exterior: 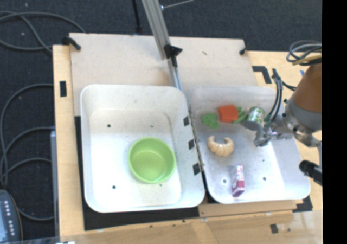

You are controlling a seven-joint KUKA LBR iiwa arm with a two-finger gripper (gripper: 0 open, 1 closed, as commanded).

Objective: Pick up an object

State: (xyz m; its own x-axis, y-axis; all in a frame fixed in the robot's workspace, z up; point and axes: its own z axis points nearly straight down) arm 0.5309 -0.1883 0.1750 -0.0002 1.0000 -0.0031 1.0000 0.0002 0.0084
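Note:
In the right bin (282, 178) lie a red block (228, 113), a small green piece (210, 121), a beige ring-shaped pastry toy (221, 146) and a pink and purple packet (238, 179). A shiny green and silver object (255, 114) sits just right of the red block. My gripper (261, 133) reaches in from the right and hangs low over the bin, right beside and slightly in front of that shiny object. Whether it touches the object is unclear. The arm's orange band (312, 88) is at the right edge.
The left bin (103, 107) holds a lime green bowl (152, 160). A metal camera post (157, 15) rises from the bench behind the gap between the bins. Cables (279, 96) hang along the arm.

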